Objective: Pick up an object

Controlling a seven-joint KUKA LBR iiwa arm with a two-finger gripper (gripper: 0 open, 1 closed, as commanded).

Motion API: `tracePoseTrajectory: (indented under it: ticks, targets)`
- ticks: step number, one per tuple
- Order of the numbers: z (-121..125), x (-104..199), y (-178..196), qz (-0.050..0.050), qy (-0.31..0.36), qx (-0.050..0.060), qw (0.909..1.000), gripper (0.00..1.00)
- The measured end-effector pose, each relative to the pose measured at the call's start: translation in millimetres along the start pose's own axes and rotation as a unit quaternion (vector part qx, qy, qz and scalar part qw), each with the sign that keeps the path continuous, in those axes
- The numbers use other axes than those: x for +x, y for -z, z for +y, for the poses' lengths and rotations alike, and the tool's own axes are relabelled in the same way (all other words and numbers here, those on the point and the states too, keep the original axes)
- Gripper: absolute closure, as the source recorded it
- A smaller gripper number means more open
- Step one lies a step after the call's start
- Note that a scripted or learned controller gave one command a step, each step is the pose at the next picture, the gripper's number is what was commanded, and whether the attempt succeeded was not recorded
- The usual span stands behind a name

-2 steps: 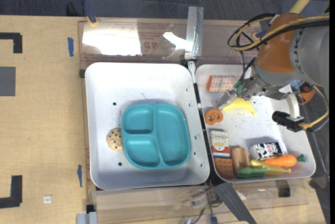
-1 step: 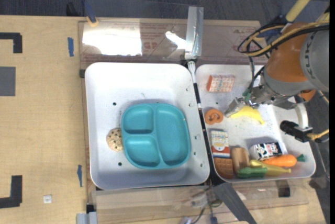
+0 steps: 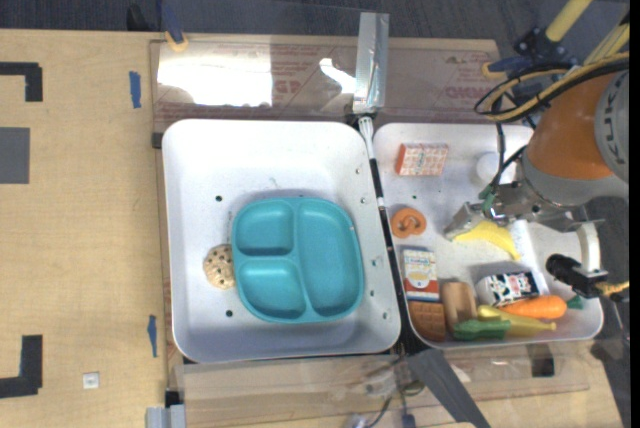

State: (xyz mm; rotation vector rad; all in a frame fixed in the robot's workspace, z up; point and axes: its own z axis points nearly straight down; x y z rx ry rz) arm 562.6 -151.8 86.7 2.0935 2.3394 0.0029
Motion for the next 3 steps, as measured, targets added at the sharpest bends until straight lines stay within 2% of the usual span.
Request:
tracePoseTrajectory:
  ticks: [1, 2, 3]
  targets:
    - [-41.9, 20.2, 0.6, 0.000, -0.027, -0.001, 0.9996, 0.00]
    - [-39.9, 19.4, 11.8, -0.001, -0.027, -0.004, 0.9996, 1.00]
    - [-25.9, 111.1, 138.9, 0.001, 0.030, -0.004, 0.9995, 1.00]
